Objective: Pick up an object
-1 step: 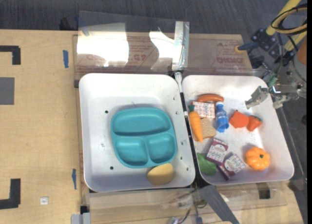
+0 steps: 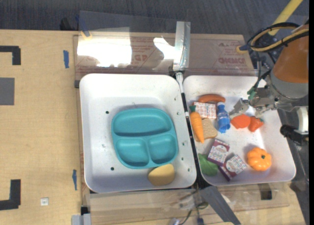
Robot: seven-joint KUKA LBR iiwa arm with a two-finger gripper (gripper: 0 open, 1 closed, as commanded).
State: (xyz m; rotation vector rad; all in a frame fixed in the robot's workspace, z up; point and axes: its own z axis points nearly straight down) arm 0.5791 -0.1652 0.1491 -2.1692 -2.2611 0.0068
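While the metal two-finger gripper (image 2: 248, 105) hung, apparently spread and gripping nothing, just above the orange-red toy vegetable (image 2: 245, 122) in the right white bin (image 2: 287, 170), trouble looked close. Closing there might clip the neighbouring small blue bottle (image 2: 223, 119), or merely nudge the vegetable aside.

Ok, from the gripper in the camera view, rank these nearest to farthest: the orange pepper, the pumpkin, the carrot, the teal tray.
1. orange pepper, just below-left of the gripper, right bin.
2. pumpkin, lower right of the same bin.
3. carrot, by that bin's left wall.
4. teal tray, across in the left bin.
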